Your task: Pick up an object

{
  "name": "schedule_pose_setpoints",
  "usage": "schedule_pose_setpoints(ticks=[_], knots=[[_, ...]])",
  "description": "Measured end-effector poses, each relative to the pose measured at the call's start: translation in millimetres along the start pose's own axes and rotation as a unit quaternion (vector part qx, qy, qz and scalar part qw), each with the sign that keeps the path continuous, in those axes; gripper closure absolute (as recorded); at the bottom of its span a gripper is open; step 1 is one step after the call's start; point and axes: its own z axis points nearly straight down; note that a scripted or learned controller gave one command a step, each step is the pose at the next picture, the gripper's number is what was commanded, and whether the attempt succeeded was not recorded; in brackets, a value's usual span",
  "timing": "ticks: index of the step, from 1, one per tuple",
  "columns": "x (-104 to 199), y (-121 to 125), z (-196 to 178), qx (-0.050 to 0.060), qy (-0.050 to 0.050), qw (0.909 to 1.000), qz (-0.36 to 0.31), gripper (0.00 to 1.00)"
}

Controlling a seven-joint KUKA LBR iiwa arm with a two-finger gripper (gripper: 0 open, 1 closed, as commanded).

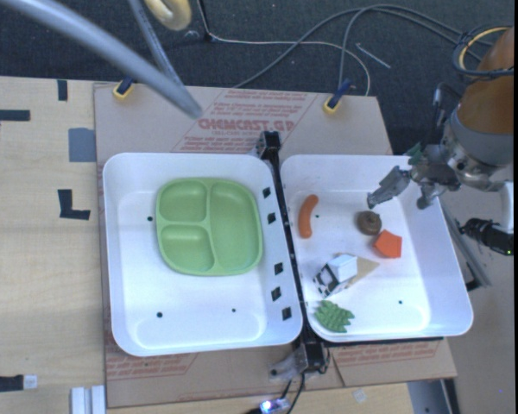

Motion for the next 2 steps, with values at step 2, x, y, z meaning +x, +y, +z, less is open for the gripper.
schedule_pose_setpoints(ticks=[2], knots=[[2.1,6.6,56.0,-0.004,-0.001,1.0000,-0.002,0.00]])
